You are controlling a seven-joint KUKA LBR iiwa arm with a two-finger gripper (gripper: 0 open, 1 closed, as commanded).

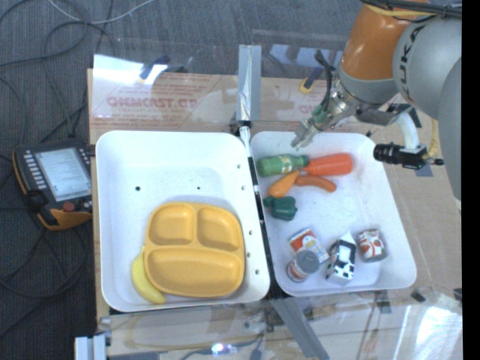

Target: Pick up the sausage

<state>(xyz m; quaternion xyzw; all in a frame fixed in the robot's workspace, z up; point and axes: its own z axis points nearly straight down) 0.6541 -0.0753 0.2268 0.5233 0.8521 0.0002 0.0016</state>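
The sausage point(331, 164), a thick orange-red rod, lies across the far part of the right bin point(397, 223). Its left end touches a green bottle point(281, 163). My gripper point(310, 129) hangs over the bin's far rim, above and a little left of the sausage, with nothing seen in it. The grey arm with its orange band comes in from the upper right.
A thin orange piece point(315, 182), a carrot-like piece point(283, 186) and a green pepper point(283, 208) lie just in front of the sausage. Small cans point(303, 264) and a milk carton point(343, 260) stand near the front. The left bin point(150, 156) holds a yellow tray point(196, 247) and a banana point(144, 282).
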